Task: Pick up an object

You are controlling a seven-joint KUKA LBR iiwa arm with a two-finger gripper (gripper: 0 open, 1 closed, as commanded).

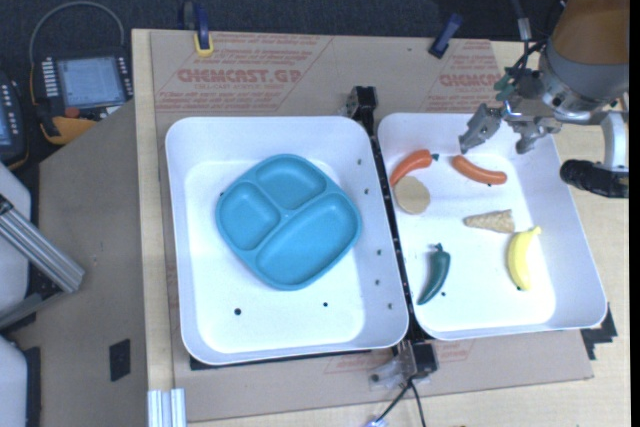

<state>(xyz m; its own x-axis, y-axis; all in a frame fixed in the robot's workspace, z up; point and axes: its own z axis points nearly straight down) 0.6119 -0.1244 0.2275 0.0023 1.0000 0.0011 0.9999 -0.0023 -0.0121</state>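
The shallow white plastic left bin [200, 315] held a sky-blue three-compartment plate [288, 220]. The shallow white plastic right bin [570, 255] held an orange-red sausage [479, 170], an orange chilli [410, 165], a tan round biscuit [412, 196], a beige wedge [490, 221], a yellow banana [520, 258] and a dark green pepper [435, 273].

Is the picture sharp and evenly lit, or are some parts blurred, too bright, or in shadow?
Camera view: the blue plate and the banana are sharp with soft shadows; both white bins are bright, the left bin nearly washed out; the claw looks a little soft; the floor at the top is dark; a bright spot glares at the top edge.
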